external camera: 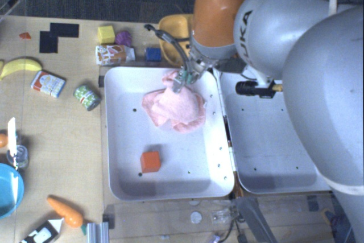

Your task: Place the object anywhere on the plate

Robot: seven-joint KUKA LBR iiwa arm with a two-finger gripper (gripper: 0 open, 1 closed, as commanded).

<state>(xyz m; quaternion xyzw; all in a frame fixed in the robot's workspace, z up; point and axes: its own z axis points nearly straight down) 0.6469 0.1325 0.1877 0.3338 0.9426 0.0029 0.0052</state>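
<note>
A small orange-red cube (151, 161) lies on the floor of the left bin (116, 139), near its front left. A pale pink plate (175, 110) with an uneven outline rests in the bin's back half. My gripper (182, 81) hangs over the plate's far edge, well away from the cube. Nothing shows in its grasp. The grey arm with its orange band (219, 3) comes in from the upper right.
The right bin (267, 145) lies partly under the arm. Behind the left bin sit a yellow bowl (170, 31), a blue block (152, 54) and a printed box (114, 54). A can (87, 97), a carton (48, 83), a banana (20, 67) and a carrot (65, 211) lie on the bench at left.
</note>
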